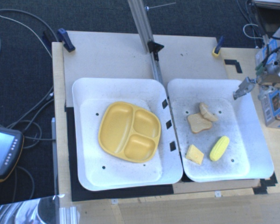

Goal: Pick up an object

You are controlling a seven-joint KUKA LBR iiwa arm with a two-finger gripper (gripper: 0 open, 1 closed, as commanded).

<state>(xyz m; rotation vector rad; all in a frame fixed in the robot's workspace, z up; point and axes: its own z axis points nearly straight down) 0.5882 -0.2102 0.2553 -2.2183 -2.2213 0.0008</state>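
Camera view is showing me the gripper (244, 87) hovering at the right bin's (252, 125) two o'clock edge; whether it is clenched or released, I cannot tell. I'm eyeing the corn cob (219, 148) lying at five o'clock, beside the cheese wedge (194, 154). I'm worrying it's rolling away under a descent, or the touching bread pieces (203, 118) are getting nudged instead.

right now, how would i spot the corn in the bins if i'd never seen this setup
Look at the right white bin, the one holding small food pieces rather than the yellow divided tray. Near its lower edge lies the corn cob, beside a yellow cheese wedge. It is the only rounded, elongated bright yellow piece; the two pieces above are tan.
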